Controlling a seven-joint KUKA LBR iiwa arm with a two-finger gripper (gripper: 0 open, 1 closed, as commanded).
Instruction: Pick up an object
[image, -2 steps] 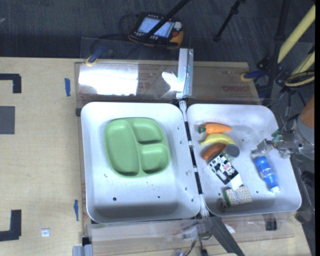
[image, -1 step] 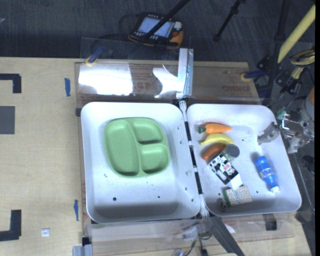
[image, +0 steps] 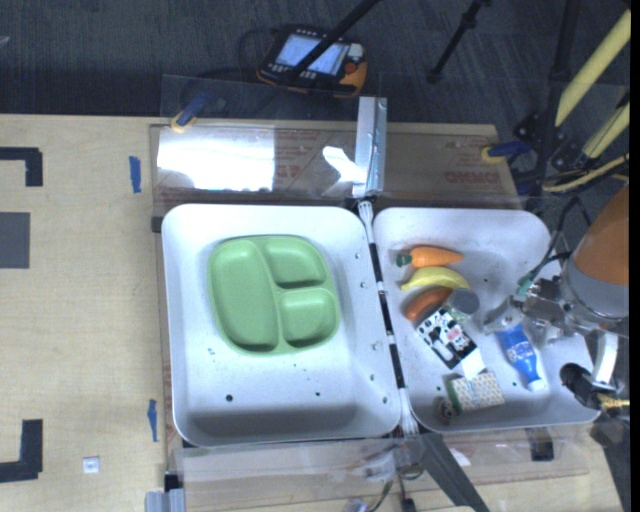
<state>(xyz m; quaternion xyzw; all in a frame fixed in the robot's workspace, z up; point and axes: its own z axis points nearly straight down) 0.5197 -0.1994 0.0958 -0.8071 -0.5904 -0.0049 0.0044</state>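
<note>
Two shallow white bins are seen from above, side by side on a pale wooden worktop (image: 80, 330). The left bin (image: 190, 380) holds a green divided tray (image: 272, 292) with three compartments, lying flat near its middle.

The right bin (image: 520, 235) holds several small things. Closest to the green tray, by the bin's dividing edge, an orange carrot with a green tip (image: 430, 257) lies above a yellow banana (image: 436, 281), and an orange piece (image: 424, 301) lies just below the banana, touching it. Further down from these, a black and white packet (image: 446, 335) lies tilted, and below it a small speckled box (image: 474, 390) rests near the bin's front wall. On the side away from the tray, a blue and white tube (image: 522, 355) lies flat.

The grey arm with its orange band (image: 605, 255) is seen over the far side of the right bin, beyond the tube. The tool (image: 545, 312) sits just above the tube; how far it is opened cannot be told, and nothing is seen held in it.
</note>
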